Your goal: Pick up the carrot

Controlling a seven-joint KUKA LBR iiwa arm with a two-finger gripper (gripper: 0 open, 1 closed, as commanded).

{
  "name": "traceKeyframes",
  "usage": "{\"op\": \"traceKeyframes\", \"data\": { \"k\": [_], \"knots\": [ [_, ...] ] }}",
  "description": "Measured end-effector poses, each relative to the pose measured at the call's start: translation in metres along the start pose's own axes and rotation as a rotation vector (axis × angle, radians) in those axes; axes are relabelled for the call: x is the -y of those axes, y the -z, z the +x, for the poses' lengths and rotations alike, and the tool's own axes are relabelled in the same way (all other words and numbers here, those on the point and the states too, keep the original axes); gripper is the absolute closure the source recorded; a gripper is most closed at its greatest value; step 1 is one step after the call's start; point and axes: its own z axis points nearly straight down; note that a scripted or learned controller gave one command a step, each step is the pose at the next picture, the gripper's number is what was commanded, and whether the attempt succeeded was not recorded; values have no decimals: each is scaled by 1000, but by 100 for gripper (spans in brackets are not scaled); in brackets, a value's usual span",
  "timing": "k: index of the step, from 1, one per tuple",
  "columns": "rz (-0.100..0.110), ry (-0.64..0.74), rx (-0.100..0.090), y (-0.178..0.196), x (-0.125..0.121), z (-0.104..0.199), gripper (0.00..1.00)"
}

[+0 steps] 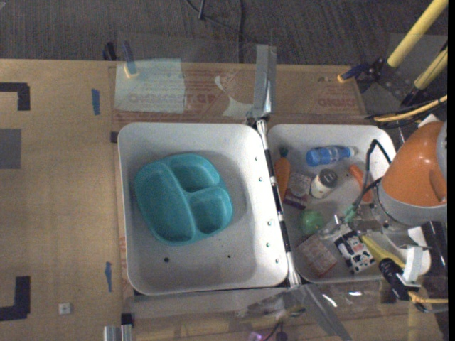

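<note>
My arm [416,176] hangs over the right bin [298,135], placed to drop in. Left bin [135,144] holds the teal tray [183,197]. Carrot [283,176] lies against the right bin's left wall, beside the bottle [328,154]. Grip state: can't tell.

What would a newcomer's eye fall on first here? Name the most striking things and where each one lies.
First comes the teal three-compartment plastic tray, lying alone in the left white bin. Next comes the grey arm with its big orange band, reaching over the right white bin and its jumble of small items. Among them, the orange carrot lies against that bin's left wall, with a clear blue-labelled plastic bottle near its far side.
</note>
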Motion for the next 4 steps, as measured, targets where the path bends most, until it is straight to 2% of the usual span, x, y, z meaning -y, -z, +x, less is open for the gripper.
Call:
{"op": "traceKeyframes", "data": {
  "k": [1, 2, 3, 4],
  "knots": [
    [-2, -1, 2, 33, 1, -53, 0],
    [-3, -49, 2, 19, 1, -47, 0],
    [0, -401, 2, 22, -14, -48, 0],
    [0, -489, 2, 16, -24, -25, 0]
  ]
}}
